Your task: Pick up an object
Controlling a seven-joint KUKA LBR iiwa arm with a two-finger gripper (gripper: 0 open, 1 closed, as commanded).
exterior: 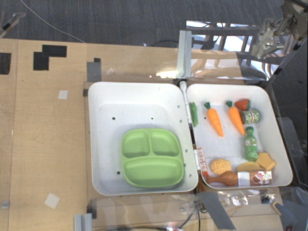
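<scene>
Bins, two, white, shallow, side by side: left bin (103,105) holds a green divided plate (152,157); right bin (269,105) holds the toy food. Gripper (276,30) sits at the view's upper right, above and beyond the right bin's far rim, well apart from everything listed; whether it is released or clenched cannot be told, and nothing is seen in it.

Contents of right bin, largest to smallest, placed from the gripper:
- carrot (214,119), below and to its left; judged light, rigid plastic, tapered, best taken across the thick middle
- second carrot (236,119), nearer, almost straight below
- green bottle (250,143), farther below; smooth, round, probably slippery, grip across the body
- brown bottle (240,178), at the near rim, farthest off
- green can (250,116), beside the second carrot
</scene>
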